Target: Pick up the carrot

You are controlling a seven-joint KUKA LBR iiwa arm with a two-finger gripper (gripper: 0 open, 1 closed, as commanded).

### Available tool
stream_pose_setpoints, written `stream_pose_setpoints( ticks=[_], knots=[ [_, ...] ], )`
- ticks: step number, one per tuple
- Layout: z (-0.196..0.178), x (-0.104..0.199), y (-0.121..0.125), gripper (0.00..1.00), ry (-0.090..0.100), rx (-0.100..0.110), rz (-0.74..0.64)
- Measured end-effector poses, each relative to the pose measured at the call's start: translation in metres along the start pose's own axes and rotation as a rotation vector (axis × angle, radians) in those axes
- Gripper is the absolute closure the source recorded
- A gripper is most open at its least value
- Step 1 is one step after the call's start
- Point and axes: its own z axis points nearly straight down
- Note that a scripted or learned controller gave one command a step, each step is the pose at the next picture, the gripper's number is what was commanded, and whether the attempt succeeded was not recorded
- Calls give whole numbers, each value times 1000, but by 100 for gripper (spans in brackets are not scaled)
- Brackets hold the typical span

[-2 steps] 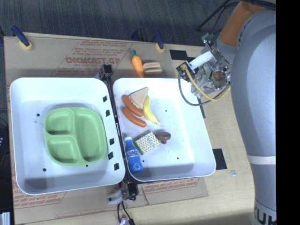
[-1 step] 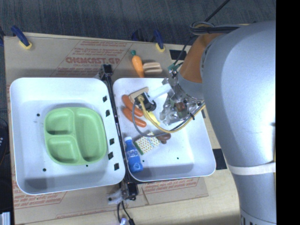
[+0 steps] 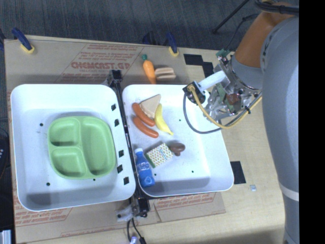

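Note:
The carrot [image 3: 149, 70] is orange with a small green top. It lies on the cardboard just behind the right bin's [image 3: 205, 159] back rim, outside both bins. My gripper [image 3: 224, 98] hangs over the right bin's back right part, wrapped in yellow and black cables. It sits well to the right of the carrot and a little nearer the front, apart from it. Nothing shows in the gripper.
A tan and brown toy bun [image 3: 165, 74] touches the carrot's right side. The right bin holds two sausages [image 3: 144, 121], a sandwich wedge [image 3: 151, 105], a banana [image 3: 162, 120], a blue bottle [image 3: 144, 170], a patterned block [image 3: 160, 155] and a brown piece [image 3: 176, 148]. A green divided plate [image 3: 81, 146] lies in the left bin [image 3: 25, 136].

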Motion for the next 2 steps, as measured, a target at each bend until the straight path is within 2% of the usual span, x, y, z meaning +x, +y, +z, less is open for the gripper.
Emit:
stream_pose_setpoints(
  ticks=[1,2],
  knots=[
    [-16,14,-78,100,-1,0,15],
    [-17,10,-10,100,0,0,-189]
  ],
)
